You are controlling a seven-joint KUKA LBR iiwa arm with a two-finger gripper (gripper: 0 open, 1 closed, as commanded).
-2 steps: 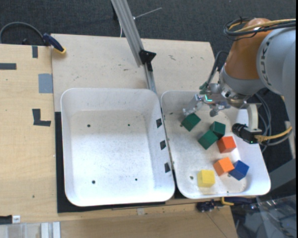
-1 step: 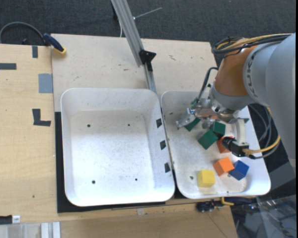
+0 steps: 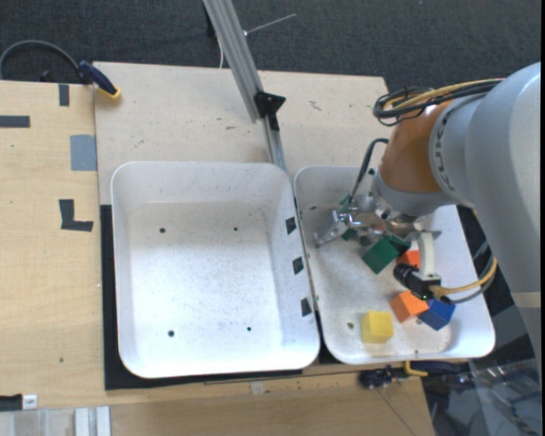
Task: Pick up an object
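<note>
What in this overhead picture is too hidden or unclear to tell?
- End effector in the camera view: the arm's wrist above covers it, so its grip is unreadable.
- Green block: partly under the wrist, shape unclear.
- Small orange piece: partly behind a black cable.
- Right bin: far right side covered by the arm.

No readable txt, labels or nos. anywhere; bench tape marks (grey/black) carry no lettering.

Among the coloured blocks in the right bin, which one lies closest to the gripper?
The green block, just below the gripper. The yellow block, orange block and blue block lie farther off, toward the bin's near edge.
</note>
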